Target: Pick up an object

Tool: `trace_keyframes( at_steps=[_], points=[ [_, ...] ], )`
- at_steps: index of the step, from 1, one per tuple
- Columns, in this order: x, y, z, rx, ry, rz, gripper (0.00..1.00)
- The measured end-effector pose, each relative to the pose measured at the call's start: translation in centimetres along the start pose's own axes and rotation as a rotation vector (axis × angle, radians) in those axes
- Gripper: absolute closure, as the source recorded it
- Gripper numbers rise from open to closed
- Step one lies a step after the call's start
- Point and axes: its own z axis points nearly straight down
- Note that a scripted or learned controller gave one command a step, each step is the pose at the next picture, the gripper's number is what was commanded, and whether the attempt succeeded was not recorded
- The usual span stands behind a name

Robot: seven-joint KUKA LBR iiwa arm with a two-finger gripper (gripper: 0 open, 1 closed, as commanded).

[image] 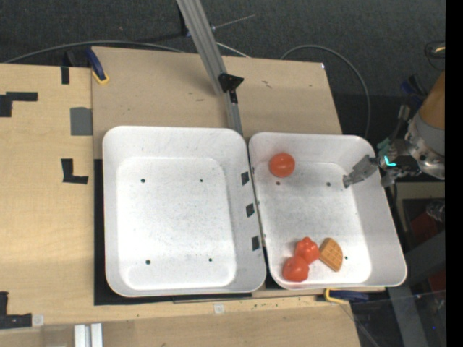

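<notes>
Fingers [359, 170] above right bin's [376, 223] edge, holding nothing.

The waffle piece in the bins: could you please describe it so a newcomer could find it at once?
Look in the right bin, at its near edge. Three things cluster there; the waffle is the rightmost, next to two red items. It alone is tan with a grid pattern, not red.

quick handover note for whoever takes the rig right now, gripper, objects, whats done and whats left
Gripper: over the right bin's far right edge, with nothing seen between its fingers.
Objects, all in the right bin: orange ball near the far left corner; red pepper-like piece, red round piece and tan waffle-like piece clustered near the front.
Done: nothing picked yet.
Left: descend on one object, grasp, lift.
</notes>
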Motion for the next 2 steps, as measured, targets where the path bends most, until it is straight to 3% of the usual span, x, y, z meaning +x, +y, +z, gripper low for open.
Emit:
trace_keyframes(
  at_steps=[1, 2],
  points=[
    [0.0, 0.1, -0.2, -0.003, -0.001, -0.001, 0.0],
    [-0.3, -0.6, 6.1, 0.003, 0.0, 0.0, 0.0]
  ],
)
